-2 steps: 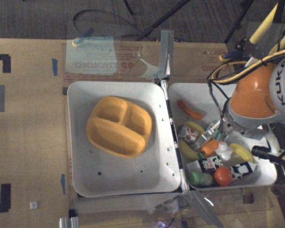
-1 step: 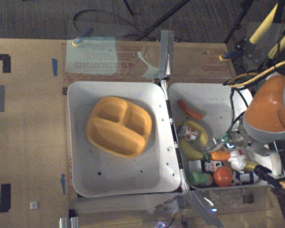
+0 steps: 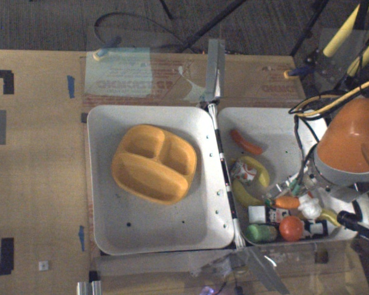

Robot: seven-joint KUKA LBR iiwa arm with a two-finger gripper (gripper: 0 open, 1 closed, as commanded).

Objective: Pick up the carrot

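Nearest, along the front edge of the right bin (image 3: 283,118), lie a green item (image 3: 261,232), a tomato (image 3: 291,228) and a dark-labelled bottle (image 3: 277,214), close together. Just behind them, the gripper (image 3: 298,195) comes in from the right edge under the orange-banded arm (image 3: 350,140). A short orange piece (image 3: 287,202) sits right at its tip, but clutter hides the tip, so I cannot tell how wide the gripper stands or whether it has hold of anything. A banana (image 3: 253,189) curves in the bin's middle near the left wall. The carrot (image 3: 246,142) lies farther back, toward the far-left corner, well apart from the gripper. The left bin (image 3: 111,226) holds a yellow plate (image 3: 154,163) toward its far half.
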